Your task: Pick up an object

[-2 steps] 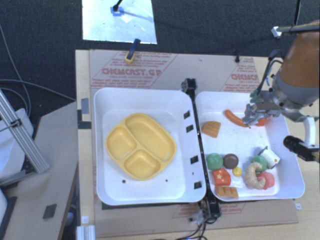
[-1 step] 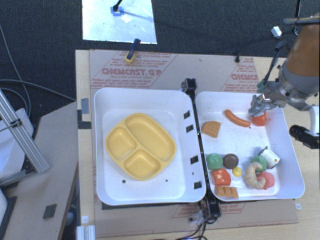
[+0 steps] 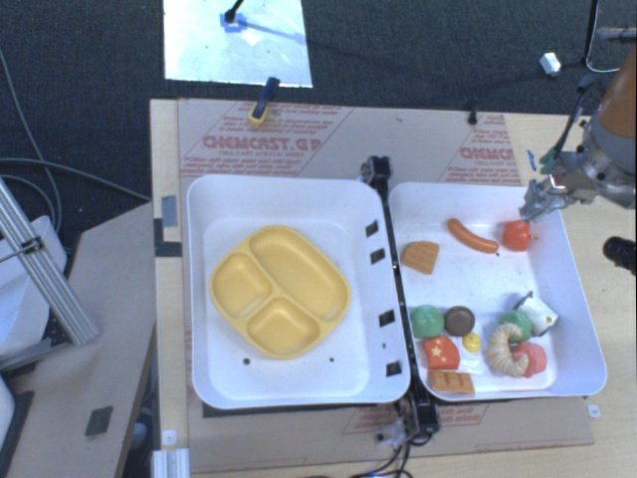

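My gripper [image 3: 537, 203] hangs over the far right corner of the right bin [image 3: 580, 297], just above and to the right of a small red tomato [image 3: 516, 234]. I see nothing held in it. An orange sausage [image 3: 472, 235] lies to the left of the tomato. Further left, an orange bread piece [image 3: 421, 257] sits near the bin's left wall. At the near end lie a green toy [image 3: 428, 321], a brown ball [image 3: 459, 320], a red block with a star [image 3: 441, 352], a beige ring [image 3: 506, 352] and a white carton [image 3: 539, 317].
The left bin [image 3: 214, 207] holds a yellow divided plate [image 3: 280, 290]. A black clip strip [image 3: 383, 257] runs between the two bins. An orange cracker [image 3: 452, 381] lies at the right bin's near edge. A metal frame [image 3: 40, 267] stands at the left.
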You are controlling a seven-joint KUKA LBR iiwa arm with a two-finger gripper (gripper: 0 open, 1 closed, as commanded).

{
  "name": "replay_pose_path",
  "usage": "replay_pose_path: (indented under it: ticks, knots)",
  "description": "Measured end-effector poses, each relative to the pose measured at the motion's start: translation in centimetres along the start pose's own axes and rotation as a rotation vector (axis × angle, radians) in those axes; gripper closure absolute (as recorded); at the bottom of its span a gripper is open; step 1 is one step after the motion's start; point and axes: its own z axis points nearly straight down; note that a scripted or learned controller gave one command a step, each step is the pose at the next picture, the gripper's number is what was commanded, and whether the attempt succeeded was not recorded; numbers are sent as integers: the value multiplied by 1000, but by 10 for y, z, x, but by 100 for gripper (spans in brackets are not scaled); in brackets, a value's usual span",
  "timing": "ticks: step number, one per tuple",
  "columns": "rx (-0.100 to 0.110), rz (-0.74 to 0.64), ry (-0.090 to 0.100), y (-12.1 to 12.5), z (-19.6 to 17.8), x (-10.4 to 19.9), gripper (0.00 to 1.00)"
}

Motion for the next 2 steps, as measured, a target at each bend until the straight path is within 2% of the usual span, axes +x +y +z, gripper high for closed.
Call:
replay_pose_path:
  ticks: [1,2]
  knots:
    - [0,-1,0,23,2,-30,100]
    - [4,-7,3,48,47,-20,100]
